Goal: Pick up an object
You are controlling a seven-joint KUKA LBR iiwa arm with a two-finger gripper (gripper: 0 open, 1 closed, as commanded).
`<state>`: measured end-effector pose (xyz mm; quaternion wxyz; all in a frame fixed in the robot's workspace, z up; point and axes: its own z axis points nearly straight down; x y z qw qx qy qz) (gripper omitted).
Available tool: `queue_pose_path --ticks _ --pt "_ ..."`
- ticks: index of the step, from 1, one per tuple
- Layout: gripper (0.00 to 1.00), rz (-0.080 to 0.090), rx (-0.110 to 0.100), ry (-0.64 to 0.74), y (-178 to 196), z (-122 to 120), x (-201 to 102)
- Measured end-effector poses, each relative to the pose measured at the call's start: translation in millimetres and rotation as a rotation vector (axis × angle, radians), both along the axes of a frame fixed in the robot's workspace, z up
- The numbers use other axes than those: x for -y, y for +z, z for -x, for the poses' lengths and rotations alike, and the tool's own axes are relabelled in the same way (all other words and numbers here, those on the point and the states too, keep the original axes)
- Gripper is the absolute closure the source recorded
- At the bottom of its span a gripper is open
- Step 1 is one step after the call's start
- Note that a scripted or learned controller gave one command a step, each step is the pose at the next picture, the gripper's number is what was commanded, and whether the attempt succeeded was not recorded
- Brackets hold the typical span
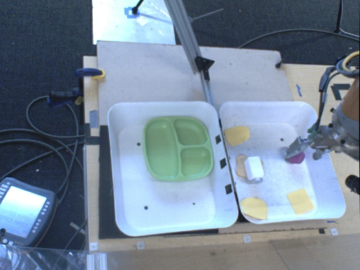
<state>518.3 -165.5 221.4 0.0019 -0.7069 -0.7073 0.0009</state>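
My gripper [302, 149] reaches in from the right and is low over the right bin [270, 117], near its right wall. A small purple object [296, 158] lies right under the gripper's tip, partly covered by it. Whether the gripper touches or holds it cannot be made out. Other pieces lie in the same bin: a white block [253, 167] resting on a tan disc [242, 165], a yellow oval [237, 135] at the upper left, a yellow wedge [254, 208] at the front, and a yellow square [300, 201] at the front right.
The left bin [126, 196] holds a green divided plate [178, 148]. A grey pole [185, 30] slants down from the top to the seam between the bins. Cables and a pendant [22, 210] lie on the floor at the left.
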Motion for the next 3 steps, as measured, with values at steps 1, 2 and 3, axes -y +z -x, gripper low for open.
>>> queue_pose_path --ticks 1,2,3 --pt "0.00 0.000 -0.001 -0.001 -53 8 7" --pt "0.00 0.000 0.000 -0.001 -111 0 9" --pt "1.00 0.002 0.008 -0.001 -96 -2 10"
